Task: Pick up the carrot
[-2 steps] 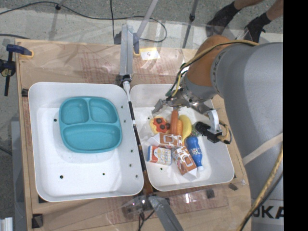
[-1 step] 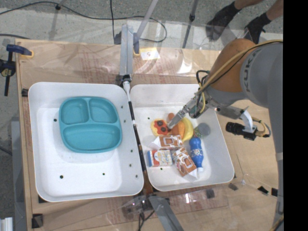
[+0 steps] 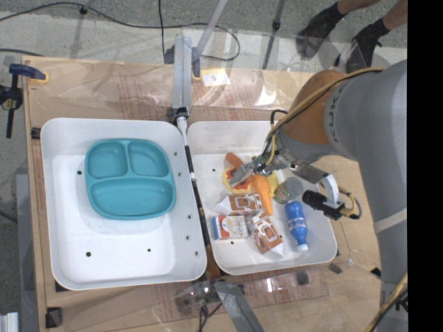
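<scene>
Reaching into the right bin (image 3: 325, 251), the gripper (image 3: 257, 170) sits over the carrot (image 3: 261, 186) near the bin's centre. Finger position cannot be told. A blue bottle (image 3: 297, 225) lies beside the bin's right edge.

Orange carrot (image 3: 261, 185), short and tapered, lying slanted in the right bin among small cartons and a yellow item, upper end just under the gripper's tip, near the bin's middle

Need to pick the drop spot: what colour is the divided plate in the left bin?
Teal, a plain light blue-green, on the divided plate; clearest in the camera view.
</scene>
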Available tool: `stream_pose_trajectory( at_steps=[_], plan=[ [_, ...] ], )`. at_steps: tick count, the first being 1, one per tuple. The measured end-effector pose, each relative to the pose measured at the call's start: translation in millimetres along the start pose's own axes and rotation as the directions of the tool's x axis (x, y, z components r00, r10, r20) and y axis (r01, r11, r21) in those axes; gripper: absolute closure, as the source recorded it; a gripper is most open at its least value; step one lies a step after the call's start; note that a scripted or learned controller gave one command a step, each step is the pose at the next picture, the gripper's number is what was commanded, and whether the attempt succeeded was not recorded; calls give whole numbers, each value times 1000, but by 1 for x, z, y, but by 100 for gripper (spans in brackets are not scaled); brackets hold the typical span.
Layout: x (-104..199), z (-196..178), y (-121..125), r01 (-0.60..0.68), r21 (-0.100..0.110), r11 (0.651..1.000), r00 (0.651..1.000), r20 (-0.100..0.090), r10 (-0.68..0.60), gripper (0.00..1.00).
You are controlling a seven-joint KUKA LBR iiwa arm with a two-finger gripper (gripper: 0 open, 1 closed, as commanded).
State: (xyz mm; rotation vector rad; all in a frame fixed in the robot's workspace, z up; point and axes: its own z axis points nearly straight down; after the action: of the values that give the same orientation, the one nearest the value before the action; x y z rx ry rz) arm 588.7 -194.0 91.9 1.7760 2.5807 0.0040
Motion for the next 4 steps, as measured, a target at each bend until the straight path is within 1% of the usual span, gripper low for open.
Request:
stream_pose_trajectory(
  at_steps=[1,2,3,4],
  plan=[
    [-22,-12,-51,-182,7,983,983,-3,182,0],
    [-23,-23,-51,-181,6,984,984,-2,181,100],
    [-23,-23,-51,-180,6,984,984,-2,180,0],
    [-46,-2,-25,-252,-1,968,968,-12,252,0]
  ],
)
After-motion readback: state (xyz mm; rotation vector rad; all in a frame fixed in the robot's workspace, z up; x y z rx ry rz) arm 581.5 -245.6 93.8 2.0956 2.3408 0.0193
